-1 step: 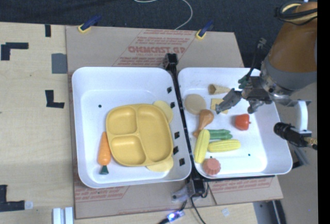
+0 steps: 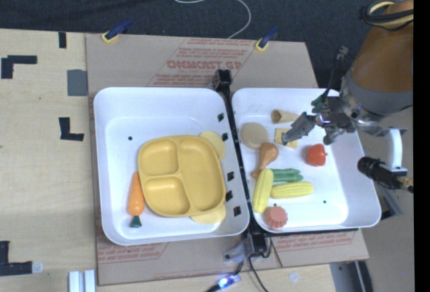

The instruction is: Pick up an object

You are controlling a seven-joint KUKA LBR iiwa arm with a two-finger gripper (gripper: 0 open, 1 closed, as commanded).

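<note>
**Arm over the right bin, its fingers above the toy food**

At the bottom of the frame, a pink round slice [image 2: 275,217] lies by the front wall of the right bin [image 2: 336,217]. Just above it lie a yellow corn cob [image 2: 291,190], a banana-like yellow piece [image 2: 262,190] and a green bean pod [image 2: 285,175]. In the left bin [image 2: 111,150], a carrot [image 2: 136,197] lies beside a yellow divided plate [image 2: 180,173].

Higher up in the right bin, a red tomato [image 2: 316,155] lies near a brown drumstick [image 2: 266,155] and a tan round piece [image 2: 253,134]. The gripper [image 2: 290,137] hangs over the bin's middle, just left of the tomato, with its fingers [image 2: 300,127] pointing down and left; whether they are spread or closed cannot be told, and nothing is seen between them. A wedge [image 2: 284,116] lies near the rear wall.

The arm [image 2: 383,69] fills the upper right.
</note>
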